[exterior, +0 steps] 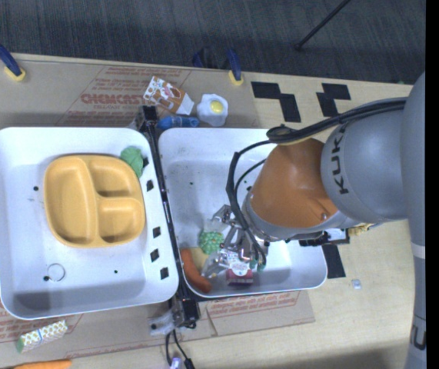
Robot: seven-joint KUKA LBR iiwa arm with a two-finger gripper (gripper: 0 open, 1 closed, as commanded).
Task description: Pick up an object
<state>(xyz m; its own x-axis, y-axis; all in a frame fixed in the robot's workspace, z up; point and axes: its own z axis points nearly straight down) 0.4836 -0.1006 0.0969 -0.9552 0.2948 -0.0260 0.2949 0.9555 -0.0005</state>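
My gripper [233, 257] is low in the front part of the right bin [204, 160], under the grey and orange arm. It hangs over a small cluster of objects. A green knobbly piece [210, 241] lies just left of it. An orange carrot-like piece [194, 272] rests against the bin's front left corner. A small red and white item [241, 278] sits right below the gripper, partly hidden by it. I cannot make out anything held.
The left bin [11, 229] holds a yellow divided tray [94, 198] and a green object [133, 159] at its back right. Behind the bins lie a snack packet [161, 93], a blue item [177, 121] and a white and yellow egg-like toy [213, 108].
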